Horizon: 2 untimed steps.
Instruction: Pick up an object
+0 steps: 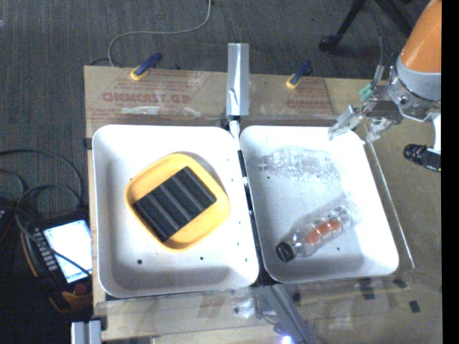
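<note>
Two white bins [107, 213] on cardboard-covered bench [172, 99], dark carpet [57, 27] around. Gripper [353, 125] over right bin's far corner, fingers spread, nothing held.

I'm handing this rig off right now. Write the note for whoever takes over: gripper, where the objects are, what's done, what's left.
Gripper: up at the far right corner of the right bin, above its rim, nothing between its fingers. Whether it is open or shut is not clear.
Left bin: a yellow block with a black ribbed top, lying flat near the middle.
Right bin: a clear plastic bottle with a black cap and orange contents on its side toward the near edge; a crumpled clear plastic piece toward the far side.
Done: nothing picked yet.
Left: descend on one object, grasp, lift.
</note>
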Available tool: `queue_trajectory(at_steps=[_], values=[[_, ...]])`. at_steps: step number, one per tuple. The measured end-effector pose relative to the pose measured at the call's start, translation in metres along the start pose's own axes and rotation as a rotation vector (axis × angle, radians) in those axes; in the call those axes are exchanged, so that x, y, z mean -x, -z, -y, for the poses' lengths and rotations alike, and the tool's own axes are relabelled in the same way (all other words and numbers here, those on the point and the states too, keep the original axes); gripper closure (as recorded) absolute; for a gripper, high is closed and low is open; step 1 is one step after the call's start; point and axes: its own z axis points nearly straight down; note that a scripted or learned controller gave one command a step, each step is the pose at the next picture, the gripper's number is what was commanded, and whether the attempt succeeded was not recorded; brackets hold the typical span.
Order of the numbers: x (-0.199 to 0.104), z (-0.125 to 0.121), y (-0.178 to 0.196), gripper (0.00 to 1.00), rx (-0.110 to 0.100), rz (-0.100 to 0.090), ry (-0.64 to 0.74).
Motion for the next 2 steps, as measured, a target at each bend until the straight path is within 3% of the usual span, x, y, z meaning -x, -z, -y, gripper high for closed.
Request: queue_trajectory(at_steps=[1, 2], values=[[-0.046, 0.059, -0.073, 0.00, 0.000, -0.002, 0.092], [0.015, 0.132, -0.114, 0.00, 0.002, 0.002, 0.113]])
